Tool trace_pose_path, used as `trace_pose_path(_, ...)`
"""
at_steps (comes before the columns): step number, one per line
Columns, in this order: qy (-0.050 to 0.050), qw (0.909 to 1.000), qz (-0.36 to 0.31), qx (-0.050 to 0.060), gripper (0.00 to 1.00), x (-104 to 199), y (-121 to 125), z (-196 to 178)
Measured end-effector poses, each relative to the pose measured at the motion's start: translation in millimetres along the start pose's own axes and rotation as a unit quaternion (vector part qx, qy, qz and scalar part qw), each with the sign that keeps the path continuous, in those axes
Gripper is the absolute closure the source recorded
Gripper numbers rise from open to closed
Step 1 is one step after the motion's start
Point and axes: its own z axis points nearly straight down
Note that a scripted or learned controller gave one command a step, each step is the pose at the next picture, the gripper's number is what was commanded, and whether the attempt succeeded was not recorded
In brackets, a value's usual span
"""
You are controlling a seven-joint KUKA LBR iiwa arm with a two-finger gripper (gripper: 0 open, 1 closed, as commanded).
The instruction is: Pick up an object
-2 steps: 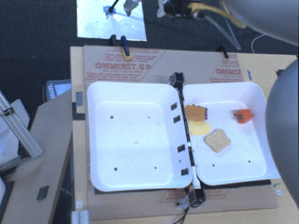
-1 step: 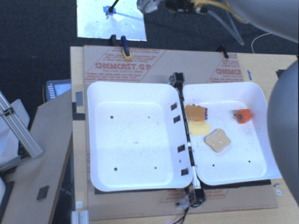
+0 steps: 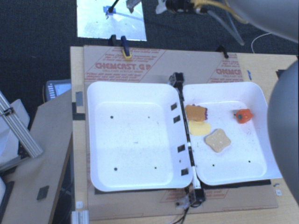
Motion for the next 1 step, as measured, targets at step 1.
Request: trace_pose_path(1, 0.000, 1.0000, -0.002, -0.001, 1.00, 0.4, 0.0, -11.6)
